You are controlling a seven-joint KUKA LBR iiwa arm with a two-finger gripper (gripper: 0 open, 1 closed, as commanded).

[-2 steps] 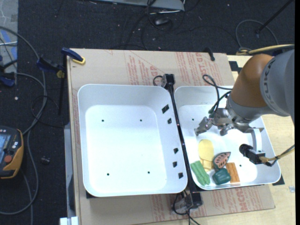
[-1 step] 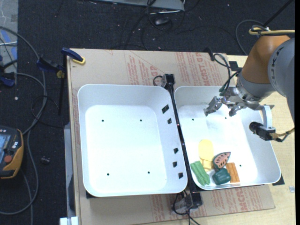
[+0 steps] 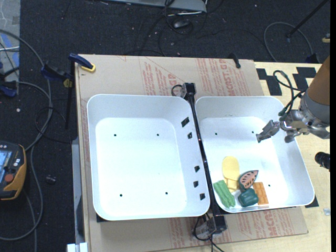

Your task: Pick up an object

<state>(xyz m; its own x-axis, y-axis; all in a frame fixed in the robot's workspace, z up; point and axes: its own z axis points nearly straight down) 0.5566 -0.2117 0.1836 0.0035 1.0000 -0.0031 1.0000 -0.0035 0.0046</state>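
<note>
Yellow piece (image 3: 230, 168), green pickle (image 3: 224, 192), watermelon slice (image 3: 248, 178), teal block (image 3: 248, 197) and orange stick (image 3: 260, 192) cluster together.

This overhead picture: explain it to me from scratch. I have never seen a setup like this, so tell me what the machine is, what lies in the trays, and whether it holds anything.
One camera is fixed above a bench and looks down at a slant. Two shallow white bins sit side by side: the left bin and the right bin. The machine is a robot arm reaching in from the right. At its tip is a gripper, a two-finger claw, over the upper part of the right bin. Its fingers are spread apart with nothing between them. Small toys cluster in the right bin's lower corner: a yellow piece, a green piece, a watermelon slice, a teal piece and an orange piece. The gripper is well apart from them.
</note>
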